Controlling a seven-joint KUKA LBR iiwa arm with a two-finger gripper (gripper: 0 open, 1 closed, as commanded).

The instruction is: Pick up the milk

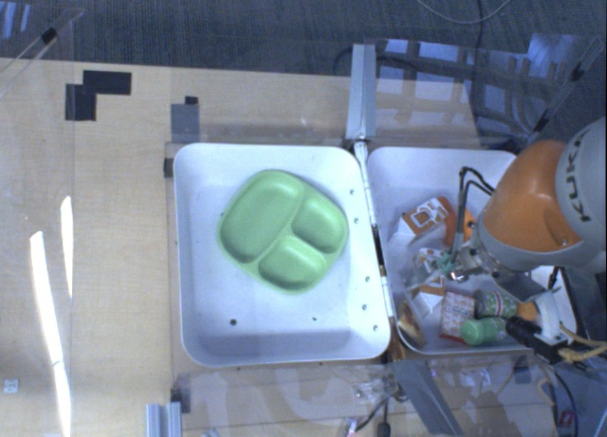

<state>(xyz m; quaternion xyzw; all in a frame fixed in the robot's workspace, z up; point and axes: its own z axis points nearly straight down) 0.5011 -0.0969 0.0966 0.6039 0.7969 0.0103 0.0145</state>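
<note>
Arm reaching into the right bin (379,200), pincer (453,269) low among the clutter, its opening not possible to tell, milk carton (429,216) lying just beside it toward the bin's far side, green divided plate (283,229) in the left bin (204,264)

The grey arm with its orange band (533,206) reaches in from the right, wrist pointed downward. Its two-finger claw (453,269) hangs low beneath the wrist, partly hidden.
</note>
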